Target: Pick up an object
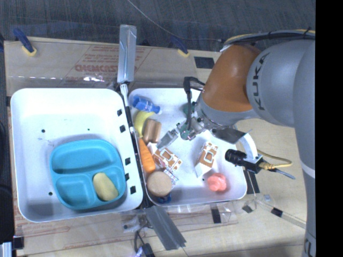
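- Your arm (252, 84) reaches in over the right bin (236, 191), its hand (181, 133) low above the clutter near the bin's middle.
- You can see one grey finger (167, 138) slanting down toward the wrapped snack pack (167, 158); whether the hand is wide or narrow cannot be told from this angle, and nothing shows between its fingers.
- Objects you could take lie close by: a brown cylinder (152, 129) and yellow fruit (140, 122) just left of the hand, a carrot (147, 155) along the bin's left wall, a round bun (159, 183) near the front, a second snack pack (208, 155) and a pink lump (217, 182) to the right.
- In the left bin (32, 106) sits a blue divided tray (69, 157) with a yellow potato-like piece (105, 187) in one compartment.
- Judged from this, the pick is not yet made: the approach looks done, while the close, the grip and the lift off the worktop remain.
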{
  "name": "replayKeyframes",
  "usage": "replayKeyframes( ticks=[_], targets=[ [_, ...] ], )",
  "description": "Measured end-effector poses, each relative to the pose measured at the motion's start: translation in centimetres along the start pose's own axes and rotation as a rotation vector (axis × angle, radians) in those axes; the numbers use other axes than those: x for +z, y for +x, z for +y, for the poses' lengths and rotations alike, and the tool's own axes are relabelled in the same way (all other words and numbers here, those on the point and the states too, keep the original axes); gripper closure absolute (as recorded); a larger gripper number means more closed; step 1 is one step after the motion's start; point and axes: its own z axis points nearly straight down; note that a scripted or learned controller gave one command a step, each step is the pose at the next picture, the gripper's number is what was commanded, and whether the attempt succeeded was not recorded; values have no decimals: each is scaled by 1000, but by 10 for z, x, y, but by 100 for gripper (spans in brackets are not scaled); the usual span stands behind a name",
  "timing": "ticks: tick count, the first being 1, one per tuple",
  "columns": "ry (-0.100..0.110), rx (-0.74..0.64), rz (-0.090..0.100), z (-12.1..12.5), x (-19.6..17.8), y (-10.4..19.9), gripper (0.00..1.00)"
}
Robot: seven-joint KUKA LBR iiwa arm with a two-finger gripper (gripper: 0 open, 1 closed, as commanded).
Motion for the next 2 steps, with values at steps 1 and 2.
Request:
replayKeyframes(
  ticks=[1, 2],
  targets=[
    [2, -314, 0, 66, 2, -4, 0],
    [1, -571, -2, 93, -2, -38, 0]
  ],
)
